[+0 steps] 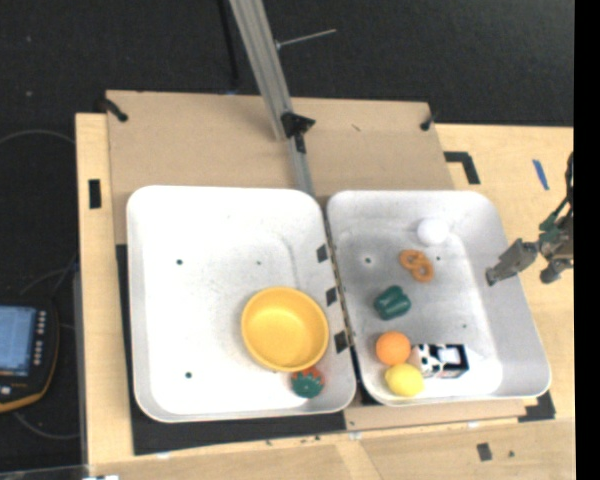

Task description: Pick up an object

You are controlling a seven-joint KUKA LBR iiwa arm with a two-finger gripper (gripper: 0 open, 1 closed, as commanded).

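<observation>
Bench front edge (pixel 280 458): tan board along btm of frame; bare strip seen below both bins.
Handheld screen (pixel 10 353): lower left of frame, off the bench, on dark floor.
Left bin (pixel 180 228): white, rounded corners. Upper and left parts of its floor are bare, so most open room is found there.
Green-red obj (pixel 307 382): small, pressed near left bin's btm rim at its lower-right corner, just below the bowl, touching or nearly so.
Yellow bowl (pixel 285 327): upright, mouth up, lower right of left bin, close to the divider side.
Right bin (pixel 480 218): white, set rim to rim w/ left bin; items are crowded in its lower-left part, right half of floor is bare.
Lemon (pixel 404 380): yellow, close to right bin's btm rim.
Black-white block (pixel 443 360): just right of lemon, touching it or nearly so.
Orange ball (pixel 392 348): just above lemon, touching it.
Green lump (pixel 391 302): mid-bin, apart from the rest.
Orange ring piece (pixel 416 263): above the green lump, apart from it.
White ball (pixel 432 232): upper part of right bin, hard to pick out on the white floor.
Gripper (pixel 528 256): at right edge of frame, over right bin's right rim, well apart from every obj; nothing is seen held. Claw state: cannot be told.
Far edge: brown board behind bins, grey pole (pixel 265 58) slanting up to top of frame.
</observation>
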